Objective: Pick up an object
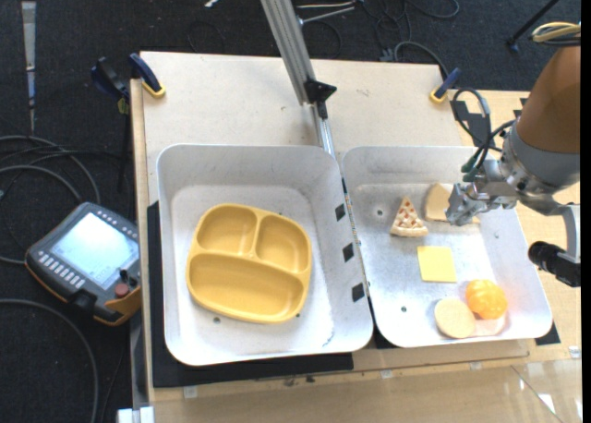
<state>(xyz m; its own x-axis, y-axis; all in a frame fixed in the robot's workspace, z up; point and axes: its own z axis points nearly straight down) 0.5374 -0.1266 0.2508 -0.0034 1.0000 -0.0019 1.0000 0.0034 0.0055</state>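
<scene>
In the right bin [388,329] lie a pizza slice toy [407,218], a yellow cheese square [437,264], an orange fruit [486,299], a pale round biscuit [454,319] and a beige piece [436,201] near the back. My gripper [461,211] reaches in from the right and is low over the bin, right beside the beige piece and touching or nearly touching its right edge. Nothing is visibly held between the fingers.
The left bin [175,181] holds a yellow divided plate [249,262]. A slanted metal pole [288,29] rises at the back between the bins. Clamps [148,75] sit at the bench's back corners. A teach pendant [88,259] lies off the bench at left.
</scene>
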